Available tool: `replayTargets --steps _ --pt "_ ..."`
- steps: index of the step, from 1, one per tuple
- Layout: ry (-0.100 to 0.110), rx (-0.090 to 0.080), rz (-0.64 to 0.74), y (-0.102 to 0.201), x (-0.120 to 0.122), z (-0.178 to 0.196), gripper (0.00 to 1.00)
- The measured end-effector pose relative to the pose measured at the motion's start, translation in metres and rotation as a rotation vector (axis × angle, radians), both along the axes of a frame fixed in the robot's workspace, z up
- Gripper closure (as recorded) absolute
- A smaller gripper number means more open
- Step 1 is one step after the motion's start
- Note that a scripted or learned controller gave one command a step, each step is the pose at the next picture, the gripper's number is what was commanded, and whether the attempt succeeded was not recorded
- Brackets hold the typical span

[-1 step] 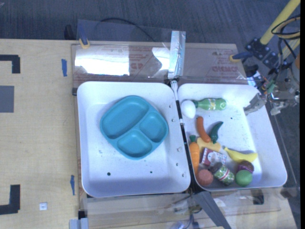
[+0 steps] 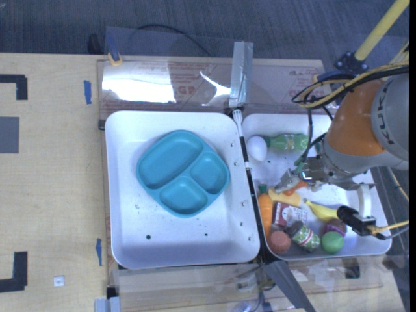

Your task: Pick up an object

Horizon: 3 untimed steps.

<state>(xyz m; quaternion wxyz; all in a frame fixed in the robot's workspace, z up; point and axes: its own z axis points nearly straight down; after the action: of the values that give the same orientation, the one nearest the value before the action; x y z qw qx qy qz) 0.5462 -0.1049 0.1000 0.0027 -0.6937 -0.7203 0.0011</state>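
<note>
We saw the arm reaching in from the right over the right bin, and its grey and orange body hid a large part of that bin's back and right side. The jaws hung low above the toys, near a small orange piece, but they were small and dark against the clutter, so we cannot tell whether they were released, clenched, or grasping something.

The toys lay crowded in the front half of the right bin: a white egg and a green bottle at the back, a carrot along the left wall, a yellow banana, a green ball and a reddish ball at the front. Some packets between them were too mixed to name.

The left bin held a blue divided plate. The wooden surface was cut off at the left edge.
</note>
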Motion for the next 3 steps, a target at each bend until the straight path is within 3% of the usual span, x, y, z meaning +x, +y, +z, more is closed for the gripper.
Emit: replayTargets --steps 1,2,3 --pt "-0.002 0.001 0.253 -0.022 -0.028 0.032 0.0" --pt "-0.002 0.001 0.254 -0.022 -0.029 0.032 0.0" --pt "-0.01 -0.001 0.376 -0.055 -0.018 -0.013 0.0"
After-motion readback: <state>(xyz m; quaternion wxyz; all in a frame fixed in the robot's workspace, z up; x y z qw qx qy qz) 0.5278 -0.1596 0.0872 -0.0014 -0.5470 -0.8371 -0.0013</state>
